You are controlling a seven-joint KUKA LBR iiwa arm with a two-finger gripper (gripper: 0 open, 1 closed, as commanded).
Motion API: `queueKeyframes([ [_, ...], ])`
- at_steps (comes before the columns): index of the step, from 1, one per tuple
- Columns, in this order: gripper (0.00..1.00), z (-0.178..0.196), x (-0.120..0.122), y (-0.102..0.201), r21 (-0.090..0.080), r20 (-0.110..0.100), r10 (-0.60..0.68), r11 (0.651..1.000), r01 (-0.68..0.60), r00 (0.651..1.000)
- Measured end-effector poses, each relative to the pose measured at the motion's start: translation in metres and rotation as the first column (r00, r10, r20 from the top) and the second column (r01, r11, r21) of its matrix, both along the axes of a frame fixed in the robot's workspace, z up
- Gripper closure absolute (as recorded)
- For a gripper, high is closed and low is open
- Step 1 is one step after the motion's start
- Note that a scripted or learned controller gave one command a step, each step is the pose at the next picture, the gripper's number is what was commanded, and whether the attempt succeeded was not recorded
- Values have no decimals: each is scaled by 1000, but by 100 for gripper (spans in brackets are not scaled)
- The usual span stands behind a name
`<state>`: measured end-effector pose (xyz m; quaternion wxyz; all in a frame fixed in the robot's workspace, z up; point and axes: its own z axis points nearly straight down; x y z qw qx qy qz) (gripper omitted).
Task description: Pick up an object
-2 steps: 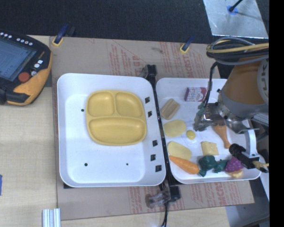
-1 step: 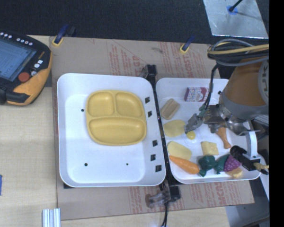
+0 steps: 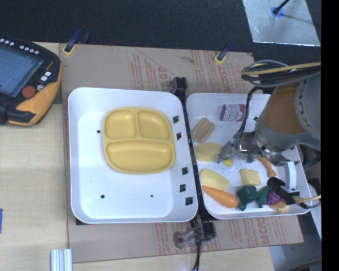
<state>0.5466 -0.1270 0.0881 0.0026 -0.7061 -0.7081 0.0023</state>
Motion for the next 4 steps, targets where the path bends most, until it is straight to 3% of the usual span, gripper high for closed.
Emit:
queueKeyframes([
  [1, 0, 59, -69, -78, -1, 3, -8, 1000, 8, 1000],
  [2, 0, 6, -7, -49, -8, 14, 4, 1000, -4, 1000],
  [3, 100, 17, -9, -50, -5, 11, 5, 1000, -5, 1000],
  [4, 100, 103, 22, -77, -4, 13, 2, 1000, -2, 1000],
])
